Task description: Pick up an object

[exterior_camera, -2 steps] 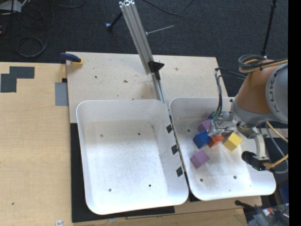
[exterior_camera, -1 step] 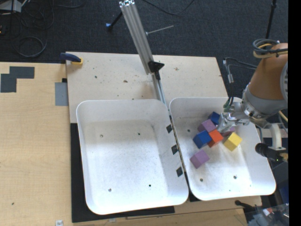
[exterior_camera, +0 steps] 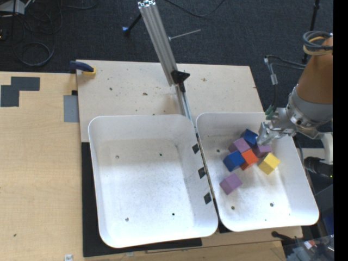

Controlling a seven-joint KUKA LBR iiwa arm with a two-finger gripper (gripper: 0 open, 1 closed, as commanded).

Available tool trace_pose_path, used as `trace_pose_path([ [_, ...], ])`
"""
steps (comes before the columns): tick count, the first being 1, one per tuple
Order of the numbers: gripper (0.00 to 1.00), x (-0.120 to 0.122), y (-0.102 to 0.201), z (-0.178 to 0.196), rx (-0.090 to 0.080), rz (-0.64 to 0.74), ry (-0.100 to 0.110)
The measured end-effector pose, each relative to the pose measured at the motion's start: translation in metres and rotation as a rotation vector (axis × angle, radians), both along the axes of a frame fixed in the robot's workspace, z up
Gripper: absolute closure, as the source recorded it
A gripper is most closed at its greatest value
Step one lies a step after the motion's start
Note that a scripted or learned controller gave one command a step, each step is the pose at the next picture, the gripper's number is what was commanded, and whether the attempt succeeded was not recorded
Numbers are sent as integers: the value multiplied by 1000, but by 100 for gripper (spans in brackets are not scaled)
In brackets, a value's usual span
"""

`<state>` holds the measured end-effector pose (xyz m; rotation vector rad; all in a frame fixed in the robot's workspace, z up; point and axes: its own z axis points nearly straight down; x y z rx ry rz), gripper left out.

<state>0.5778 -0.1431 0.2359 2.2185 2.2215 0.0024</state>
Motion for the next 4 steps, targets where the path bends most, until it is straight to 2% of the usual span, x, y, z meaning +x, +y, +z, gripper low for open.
trace_pose_path([
  [1, 100, 1, -1, 38, 0, 1, 1],
  [2, 100, 4, 50, 41, 3, 3, 5],
  [3, 100, 0, 95, 28, 2, 3, 6],
  [4, 100, 6, 156, 24, 2, 4, 6],
])
